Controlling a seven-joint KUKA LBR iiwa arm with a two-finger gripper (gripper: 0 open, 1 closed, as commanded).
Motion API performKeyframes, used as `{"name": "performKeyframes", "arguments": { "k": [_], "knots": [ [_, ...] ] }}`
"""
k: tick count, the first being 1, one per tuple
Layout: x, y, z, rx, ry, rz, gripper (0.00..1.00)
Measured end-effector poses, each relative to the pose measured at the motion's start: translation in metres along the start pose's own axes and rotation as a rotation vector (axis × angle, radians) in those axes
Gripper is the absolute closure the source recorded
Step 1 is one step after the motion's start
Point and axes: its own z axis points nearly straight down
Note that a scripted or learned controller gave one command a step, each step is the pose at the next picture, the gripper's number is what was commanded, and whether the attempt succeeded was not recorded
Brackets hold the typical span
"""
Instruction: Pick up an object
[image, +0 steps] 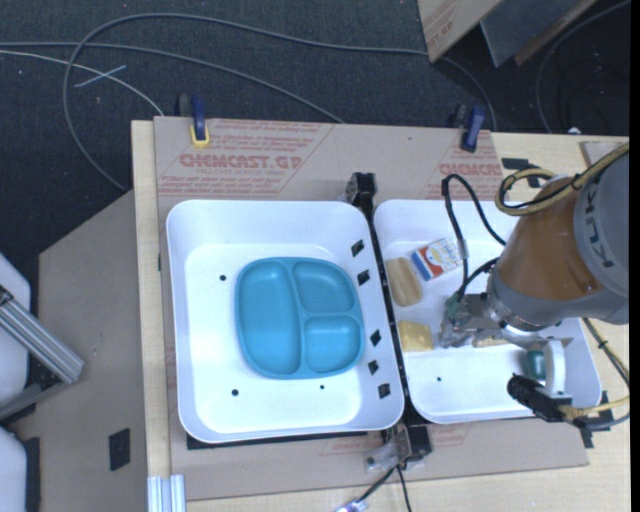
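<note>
Grey arm (560, 265) above right bin (440, 395)

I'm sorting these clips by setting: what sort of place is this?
Probably a robotics lab test bench, not a home or kitchen. Two white bins sit clamped to a protective-papered board, loose cables trail over dark carpet, and a grey industrial arm reaches into the right-hand bin.

Fixed camera looks down (slantwise) on both bins (190, 300).
</note>
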Motion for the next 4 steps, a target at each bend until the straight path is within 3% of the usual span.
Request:
{"name": "performKeyframes", "arguments": {
  "k": [2,3,4],
  "knots": [
    [-0.001,0.0,-0.086,-0.002,-0.001,-0.003,1.0],
    [-0.001,0.001,-0.15,-0.005,-0.001,-0.004,1.0],
    [0.05,-0.002,-0.137,0.006,0.003,-0.008,1.0]
  ]
}}
